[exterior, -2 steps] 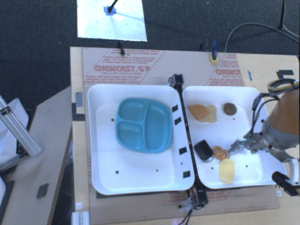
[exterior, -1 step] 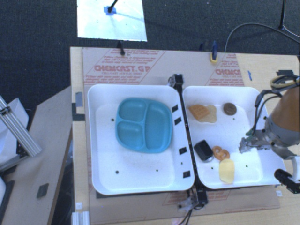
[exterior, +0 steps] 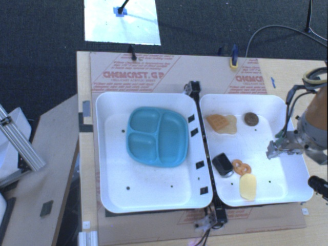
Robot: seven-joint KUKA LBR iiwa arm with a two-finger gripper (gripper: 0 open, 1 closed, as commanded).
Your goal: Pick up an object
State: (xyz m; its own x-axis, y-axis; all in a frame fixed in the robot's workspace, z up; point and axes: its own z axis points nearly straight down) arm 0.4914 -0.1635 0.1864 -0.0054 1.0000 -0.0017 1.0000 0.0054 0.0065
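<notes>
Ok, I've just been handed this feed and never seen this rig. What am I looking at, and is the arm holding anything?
One fixed camera looks down at a slant on two shallow white bins. The left bin holds a blue divided plastic plate. The right bin holds a tan waffle-like piece, a small round brown object, a black block, an orange pretzel-shaped piece and a pale yellow oblong. The grey robot arm reaches in from the right; its gripper hangs over the right bin's right side, with nothing visibly held.
</notes>
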